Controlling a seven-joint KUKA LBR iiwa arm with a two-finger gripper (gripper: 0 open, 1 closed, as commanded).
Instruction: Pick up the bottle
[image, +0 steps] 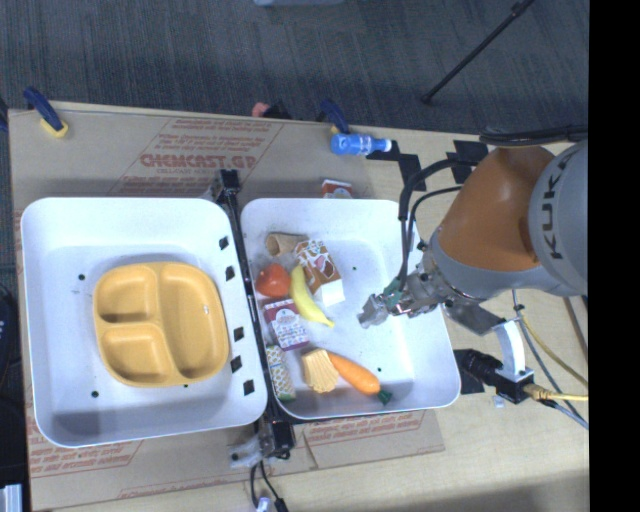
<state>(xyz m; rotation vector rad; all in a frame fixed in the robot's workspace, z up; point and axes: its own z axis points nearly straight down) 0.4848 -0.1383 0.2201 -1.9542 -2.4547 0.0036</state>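
Observation:
A small blue bottle (358, 145) with a pale cap lies on its side on the bench, outside the bins, just behind the right bin (380, 222). My gripper (378, 310) hangs low inside the right bin, over its bare white floor right of the banana (310, 297). It is far from the bottle, toward the front, and I see nothing in it. The grey wrist with its orange band (490, 225) hides the bin's right wall.
The right bin holds a tomato (272, 281), a milk carton (320, 268), a red box (287, 325), a carrot (352, 373), a yellow wedge (318, 370) and a brown cone (283, 243). A yellow divided plate (160, 322) lies in the left bin (60, 240). A small carton (337, 188) sits behind the bin rim.

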